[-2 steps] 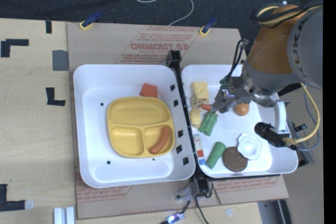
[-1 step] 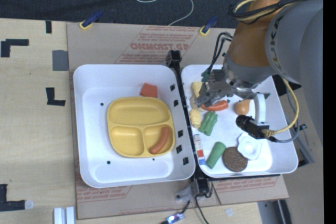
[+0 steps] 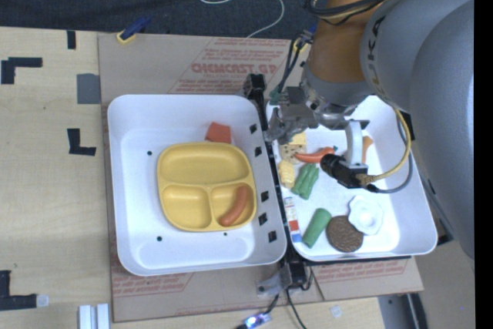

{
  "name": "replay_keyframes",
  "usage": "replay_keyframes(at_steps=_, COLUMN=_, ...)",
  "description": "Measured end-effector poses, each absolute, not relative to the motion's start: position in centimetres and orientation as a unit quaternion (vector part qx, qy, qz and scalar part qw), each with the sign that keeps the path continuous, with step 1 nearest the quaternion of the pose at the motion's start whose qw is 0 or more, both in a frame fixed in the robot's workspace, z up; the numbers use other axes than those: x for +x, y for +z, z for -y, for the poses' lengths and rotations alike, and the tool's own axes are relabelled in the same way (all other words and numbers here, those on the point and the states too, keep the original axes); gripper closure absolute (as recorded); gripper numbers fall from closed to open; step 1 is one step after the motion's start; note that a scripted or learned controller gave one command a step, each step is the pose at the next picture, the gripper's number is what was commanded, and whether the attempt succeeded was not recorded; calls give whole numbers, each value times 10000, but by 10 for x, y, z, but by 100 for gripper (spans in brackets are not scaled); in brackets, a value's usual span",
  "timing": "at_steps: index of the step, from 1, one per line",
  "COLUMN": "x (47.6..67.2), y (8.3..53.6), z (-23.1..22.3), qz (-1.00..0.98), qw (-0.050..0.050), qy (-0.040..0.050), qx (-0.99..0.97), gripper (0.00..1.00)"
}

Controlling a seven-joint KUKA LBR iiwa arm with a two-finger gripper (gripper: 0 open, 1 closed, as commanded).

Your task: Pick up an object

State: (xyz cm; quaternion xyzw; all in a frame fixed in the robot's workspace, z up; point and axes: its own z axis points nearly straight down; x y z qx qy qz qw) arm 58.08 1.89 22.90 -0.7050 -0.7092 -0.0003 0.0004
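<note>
My gripper (image 3: 293,125) hangs low over the left end of the right bin (image 3: 400,243), close to the wall between the two bins. Right under and beside it lie a pale yellow wedge (image 3: 293,144), an orange carrot (image 3: 315,156), a yellow corn piece (image 3: 287,174) and a green pickle (image 3: 306,180). Nothing shows plainly in its grasp. The grey arm with its orange band (image 3: 343,27) covers the bin's far part.
Nearer the front of the right bin lie a green vegetable (image 3: 316,227), a brown cookie (image 3: 344,234) and a white fried egg (image 3: 365,214). The left bin (image 3: 131,166) holds a yellow divided plate (image 3: 185,166) with a sausage (image 3: 237,205), and a red-orange block (image 3: 219,132) behind it.
</note>
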Motion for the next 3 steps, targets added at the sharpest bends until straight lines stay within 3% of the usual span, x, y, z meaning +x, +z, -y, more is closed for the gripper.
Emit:
replay_keyframes(at_steps=1, x=609, y=234, z=-59, qz=7091, qw=1, qy=-5, qx=-7051, gripper=100)
replay_keyframes(at_steps=2, x=622, y=226, z=-94, qz=7083, qw=1, qy=5, qx=-7059, gripper=100)
replay_keyframes(at_steps=3, x=629, y=229, z=-100, qz=7075, qw=-2, qy=7, qx=-7067, gripper=100)
